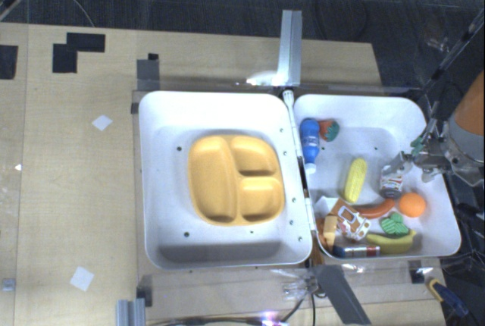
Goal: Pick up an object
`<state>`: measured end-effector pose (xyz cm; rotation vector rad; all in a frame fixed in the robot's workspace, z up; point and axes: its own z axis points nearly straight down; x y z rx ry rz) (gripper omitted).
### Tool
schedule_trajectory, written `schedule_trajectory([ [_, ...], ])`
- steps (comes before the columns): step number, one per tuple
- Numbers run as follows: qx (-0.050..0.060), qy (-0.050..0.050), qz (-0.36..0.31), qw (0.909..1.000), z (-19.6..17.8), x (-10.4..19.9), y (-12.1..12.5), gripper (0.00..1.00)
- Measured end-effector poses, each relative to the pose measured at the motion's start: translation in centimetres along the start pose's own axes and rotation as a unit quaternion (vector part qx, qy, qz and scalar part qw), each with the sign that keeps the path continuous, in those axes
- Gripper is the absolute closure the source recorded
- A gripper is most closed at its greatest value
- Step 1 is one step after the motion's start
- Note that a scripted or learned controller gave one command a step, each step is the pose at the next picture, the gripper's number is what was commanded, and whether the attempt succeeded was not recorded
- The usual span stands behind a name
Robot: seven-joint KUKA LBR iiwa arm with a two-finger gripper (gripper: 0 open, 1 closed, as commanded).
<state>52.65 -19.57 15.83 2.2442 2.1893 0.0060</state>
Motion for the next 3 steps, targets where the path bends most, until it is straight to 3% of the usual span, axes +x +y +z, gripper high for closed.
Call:
schedule_trajectory([
  [1, -0.001, 0.0, -0.018, 0.9998, -5.5, 1.5, 4.2, 0.0],
  [2, 0.003, 0.0, 0.07, 0.9976, 1.2, -0.7, 7.0, 0.0],
  [3, 0.001, 0.0, 0.137, 0.9905, -2.8, -0.2, 6.0, 0.0],
])
